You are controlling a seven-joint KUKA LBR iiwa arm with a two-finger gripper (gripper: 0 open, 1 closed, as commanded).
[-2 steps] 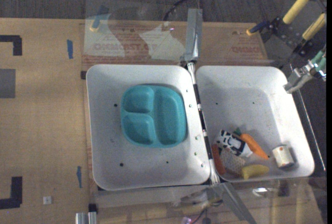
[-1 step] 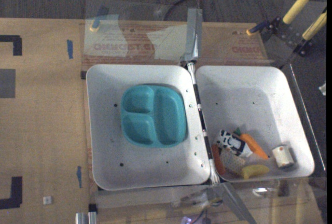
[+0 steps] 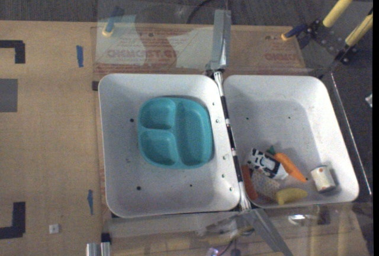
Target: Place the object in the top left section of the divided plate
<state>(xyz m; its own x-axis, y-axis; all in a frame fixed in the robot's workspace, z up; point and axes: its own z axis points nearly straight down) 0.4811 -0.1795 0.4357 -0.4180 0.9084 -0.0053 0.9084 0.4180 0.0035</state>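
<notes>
1. Plate (image 3: 176, 132) sits in the left bin (image 3: 118, 189); its target section (image 3: 158, 114) is the small one at top left, bare.
2. Objects cluster right of the plate, in the right bin's (image 3: 284, 101) near corner: carrot (image 3: 291, 167), its long axis slanting down-right, yellow piece (image 3: 291, 195), small cylinder (image 3: 323, 178). Which is meant, I cannot tell.
3. Jaws: cannot tell their state.

Smooth teal plastic divided plate (image 3: 176, 132) (slightly glossy), matt white plastic bins (image 3: 118, 148), brown cardboard bench (image 3: 47, 148)
</notes>
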